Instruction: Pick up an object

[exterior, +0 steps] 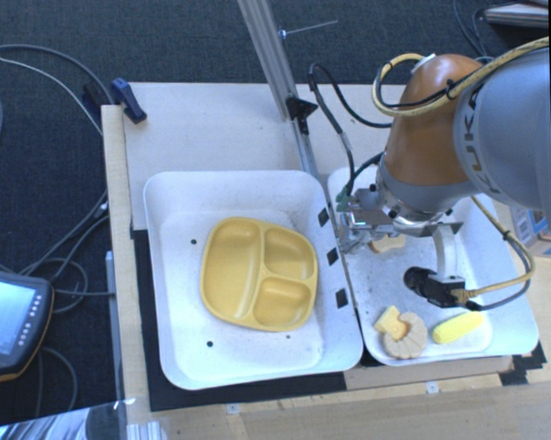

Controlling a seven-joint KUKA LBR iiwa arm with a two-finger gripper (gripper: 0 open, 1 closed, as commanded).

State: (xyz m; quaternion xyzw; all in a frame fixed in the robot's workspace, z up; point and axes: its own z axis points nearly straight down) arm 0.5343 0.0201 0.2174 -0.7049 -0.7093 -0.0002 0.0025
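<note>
Pale bench top point(209, 118) carrying two shallow white bins. Left bin point(181, 353): yellow plastic compartment tray point(259, 274). Right bin point(382, 288): gripper point(351, 228) low by left wall, open or closed impossible to tell. Small pale tan food piece point(387, 245) just beside gripper, toward bin's middle. Yellow corn cob toy point(458, 326), yellow chunk point(389, 322), round tan biscuit point(410, 339) along near wall.

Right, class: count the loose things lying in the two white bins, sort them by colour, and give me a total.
Yellow: 3 (divided plate, small chunk, corn-like piece)
Tan: 2 (round biscuit-like piece, pale scrap)
Total: 5
</note>
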